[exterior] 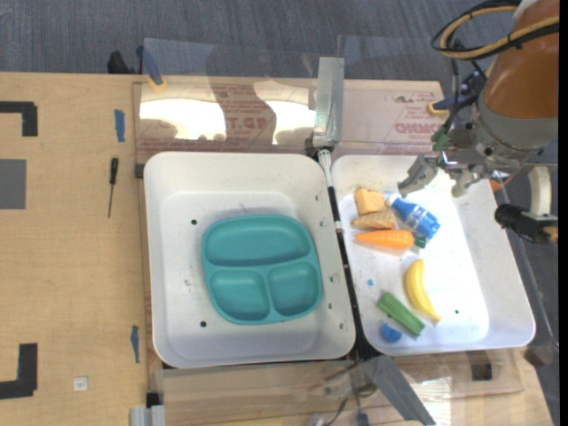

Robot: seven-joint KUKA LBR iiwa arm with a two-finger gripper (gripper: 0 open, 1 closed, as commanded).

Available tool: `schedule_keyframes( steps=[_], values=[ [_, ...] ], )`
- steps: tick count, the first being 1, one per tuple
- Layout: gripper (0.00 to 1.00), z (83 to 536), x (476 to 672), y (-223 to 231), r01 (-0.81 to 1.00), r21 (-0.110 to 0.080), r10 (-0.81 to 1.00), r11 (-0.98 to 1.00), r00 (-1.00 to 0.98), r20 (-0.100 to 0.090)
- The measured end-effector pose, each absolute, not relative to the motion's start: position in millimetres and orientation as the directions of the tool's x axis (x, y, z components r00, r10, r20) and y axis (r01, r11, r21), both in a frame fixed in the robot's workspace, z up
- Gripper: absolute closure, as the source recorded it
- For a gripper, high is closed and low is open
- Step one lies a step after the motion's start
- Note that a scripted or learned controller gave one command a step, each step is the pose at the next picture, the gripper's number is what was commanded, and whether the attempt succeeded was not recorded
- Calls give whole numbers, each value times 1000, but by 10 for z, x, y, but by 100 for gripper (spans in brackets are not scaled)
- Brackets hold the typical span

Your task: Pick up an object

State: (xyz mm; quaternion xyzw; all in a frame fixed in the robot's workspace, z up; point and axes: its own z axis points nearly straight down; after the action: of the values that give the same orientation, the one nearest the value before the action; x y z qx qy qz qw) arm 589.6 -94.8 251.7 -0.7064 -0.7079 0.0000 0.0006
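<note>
Camera view: the two-finger gripper [441, 177], fingers spread apart and holding nothing, is seen above the blue plastic bottle [415, 216] in the right white bin [497, 313].

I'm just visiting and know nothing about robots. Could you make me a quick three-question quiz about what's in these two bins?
1. True or false: the teal divided tray lies in the left bin.
2. Which item lies nearest the right bin's front edge?
A. carrot
B. small blue piece
C. blue bottle
3. Fill in: the yellow fruit beside the green block is a ____.

Key
1. True.
2. B.
3. Banana.

The gripper hangs over the right bin's back edge, above the bottle, with nothing between its jaws.
</note>
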Motion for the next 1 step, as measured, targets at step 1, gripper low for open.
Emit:
schedule_keyframes(
  steps=[1],
  values=[
    [0,1018,6040,-1426,981,4,981,-196,196,0]
  ],
)
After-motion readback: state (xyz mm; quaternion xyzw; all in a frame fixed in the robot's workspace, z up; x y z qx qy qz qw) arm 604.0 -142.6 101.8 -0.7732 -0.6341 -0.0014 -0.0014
